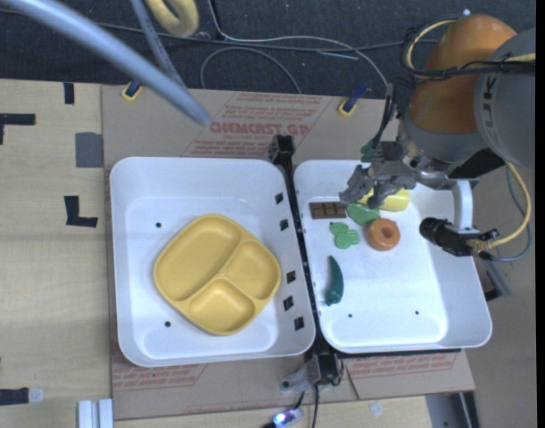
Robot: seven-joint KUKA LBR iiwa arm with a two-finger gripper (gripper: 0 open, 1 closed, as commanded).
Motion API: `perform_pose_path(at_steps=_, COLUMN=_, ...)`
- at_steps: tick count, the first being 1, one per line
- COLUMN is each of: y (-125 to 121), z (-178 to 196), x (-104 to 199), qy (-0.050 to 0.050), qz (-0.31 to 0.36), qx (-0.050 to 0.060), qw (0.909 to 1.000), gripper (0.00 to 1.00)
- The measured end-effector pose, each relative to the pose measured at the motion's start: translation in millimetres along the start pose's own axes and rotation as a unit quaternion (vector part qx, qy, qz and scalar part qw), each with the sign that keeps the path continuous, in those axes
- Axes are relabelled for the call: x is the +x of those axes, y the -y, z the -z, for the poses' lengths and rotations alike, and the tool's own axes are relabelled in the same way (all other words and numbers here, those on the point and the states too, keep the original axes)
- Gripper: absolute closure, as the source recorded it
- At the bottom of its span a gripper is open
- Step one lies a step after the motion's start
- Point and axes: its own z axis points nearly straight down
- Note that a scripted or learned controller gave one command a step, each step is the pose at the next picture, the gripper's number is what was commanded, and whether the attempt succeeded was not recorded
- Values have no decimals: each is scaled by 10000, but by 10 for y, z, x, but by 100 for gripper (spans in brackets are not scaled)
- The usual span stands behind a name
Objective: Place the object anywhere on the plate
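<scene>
Gripper [372,188]: low over the back of the right bin [450,328], at the end of the arm [468,87] reaching in from the right; jaws' state not tellable from this slant, no item visibly between them.

Items clustered under and just beside the jaws: green leafy piece [363,211], touching or directly below; yellow block [395,202], just to the right, partly hidden; brown chocolate bar [326,209], just to the left, against the back wall; small green piece [344,234], near, toward the front; orange ring-shaped item [383,234], near, front-right; dark green cucumber-like item [334,282], well apart, toward the front.

Likely task object: the green leafy piece or the yellow block; which one, not certain.

Yellow plate [217,275]: three compartments, in the left bin [129,257], well apart from the jaws to the left, across the divider; nothing on it; placement not yet done.

Risks, as judgement: crowding under the jaws, hence a pinch on two items at once or a neighbour nudged aside; thin soft leaf, hence a slip out on lifting; closure on nothing, hence an empty carry; a low carry over the divider, hence a snag and a drop short of the plate.
</scene>
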Motion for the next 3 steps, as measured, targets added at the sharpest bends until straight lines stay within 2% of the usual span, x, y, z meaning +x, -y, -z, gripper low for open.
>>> perform_pose_path(at_steps=1, y=-27, z=9, x=622, qy=0, qz=5, qx=3, qw=10000, gripper=100)
perform_pose_path(at_steps=2, y=-76, z=-109, x=1066, qy=7, qz=-6, qx=15, qw=10000, gripper=100)
perform_pose_path(at_steps=3, y=-65, z=-257, x=1659, qy=6, qz=0, qx=20, qw=10000, gripper=100)
